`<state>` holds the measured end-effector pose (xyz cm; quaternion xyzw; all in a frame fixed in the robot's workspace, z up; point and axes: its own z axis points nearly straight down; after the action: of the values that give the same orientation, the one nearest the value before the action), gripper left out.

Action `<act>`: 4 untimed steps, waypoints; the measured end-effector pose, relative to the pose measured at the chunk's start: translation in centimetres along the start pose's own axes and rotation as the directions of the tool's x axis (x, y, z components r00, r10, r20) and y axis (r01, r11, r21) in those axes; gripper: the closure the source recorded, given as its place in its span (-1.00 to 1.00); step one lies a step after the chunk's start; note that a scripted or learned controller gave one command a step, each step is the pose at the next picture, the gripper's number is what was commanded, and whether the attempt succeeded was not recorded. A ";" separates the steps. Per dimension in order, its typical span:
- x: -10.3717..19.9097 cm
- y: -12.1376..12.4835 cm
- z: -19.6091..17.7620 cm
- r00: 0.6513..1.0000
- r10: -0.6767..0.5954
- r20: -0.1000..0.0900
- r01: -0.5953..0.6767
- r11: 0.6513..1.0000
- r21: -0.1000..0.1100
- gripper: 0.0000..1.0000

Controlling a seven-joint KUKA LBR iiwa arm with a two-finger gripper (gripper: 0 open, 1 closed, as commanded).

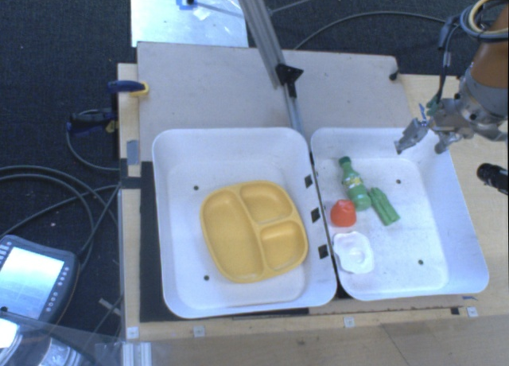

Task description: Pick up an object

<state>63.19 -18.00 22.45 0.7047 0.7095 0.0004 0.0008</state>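
Our gripper [426,138] hangs at the right of the frame, above the upper right corner of the right bin [457,233]. We see its two fingers spread apart, one pointing left toward the bin's back wall and one pointing down, with nothing between them. An orange band on the arm sits just above it, at the frame's right edge.

Below and left of the gripper, well apart from it, we find the objects clustered in the left half of the right bin. A green bottle [353,184] lies on its side with the cap end toward the top of the frame. Just beside it on the right lies a small green block [384,205], tilted the same way. An orange-red cap-like piece [343,213] sits just below the bottle, near the wall between the bins. Below that rests a white crumpled object [353,251], hard for us to make out against the white floor.

Farther left, the left bin [179,197] holds a yellow divided tray [253,230] with three compartments, lying flat near the bin's centre.
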 end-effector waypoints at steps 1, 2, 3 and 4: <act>0.0 0.0 0.0 1.000 -0.001 0.001 0.001 1.000 0.000 -1.00; 0.9 -0.6 5.1 1.000 0.000 -0.001 0.000 1.000 0.004 -1.00; 1.2 0.0 9.5 1.000 -0.002 -0.001 0.002 1.000 0.004 -1.00; 1.2 0.0 13.6 1.000 -0.001 0.000 0.001 1.000 0.004 -1.00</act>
<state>63.20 -16.76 8.88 0.7044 0.7098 -0.0008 -0.0006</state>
